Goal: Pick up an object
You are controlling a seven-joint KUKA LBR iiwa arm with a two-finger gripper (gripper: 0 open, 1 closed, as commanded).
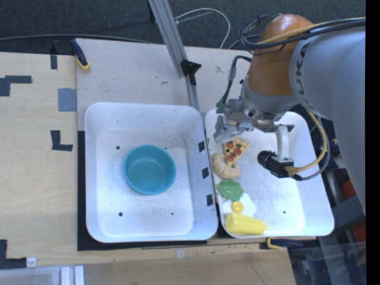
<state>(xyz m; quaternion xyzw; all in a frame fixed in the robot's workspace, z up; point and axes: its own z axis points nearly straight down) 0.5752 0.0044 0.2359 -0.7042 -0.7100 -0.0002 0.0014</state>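
Note:
In the right bin (297, 218), along its left wall, lie a pizza slice toy (234, 149), a tan bread-like piece (225, 166), a green leaf toy (230, 189), a fried egg toy (240, 206) and a yellow piece (244, 224). My gripper (225, 129) hangs at the bin's upper left, just above the pizza slice, its fingers pointing down at the toys. I see nothing held between the fingers.
The left bin (101, 212) holds a blue bowl (149, 169). A grey pole (172, 34) slants down to the bins' divider. A black cable part (273, 162) hangs from the arm over the right bin. A yellow-blue clamp (80, 55) sits at the bench's back left.

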